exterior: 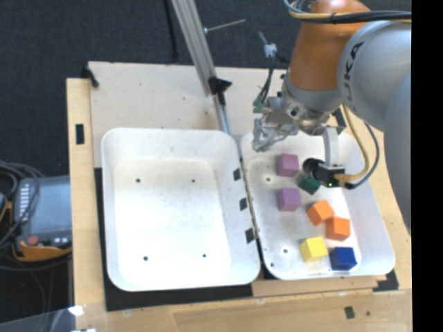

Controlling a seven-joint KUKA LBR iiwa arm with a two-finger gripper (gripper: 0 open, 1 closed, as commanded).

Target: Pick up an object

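Step in hand looked like the approach: nothing was lifted yet, and all blocks sat on the floor of the right bin (387, 254). The hand (266, 135) hung over that bin's far-left corner, just behind the upper purple cube (288, 164); from this angle I couldn't tell whether it was clenched or released, and no block was seen in it.

Taking the upper purple cube as landmark: it was the block nearest the hand, so prob. the easiest target. A second purple cube (288, 198) lay near it, toward the front. A dark green block (309, 183) sat just to its right-front. Two orange cubes (320, 211) (338, 227) lay further right-front, close together, poss. touching. A yellow cube (313, 248) and a blue cube (342, 257) sat furthest from it, at the bin's front.

Next move, by my guess, called for centring over the upper purple cube, then descending w/ enough clearance from the bin wall.

The cube looked small, matte, square-edged, lying flat w/ free space round it.
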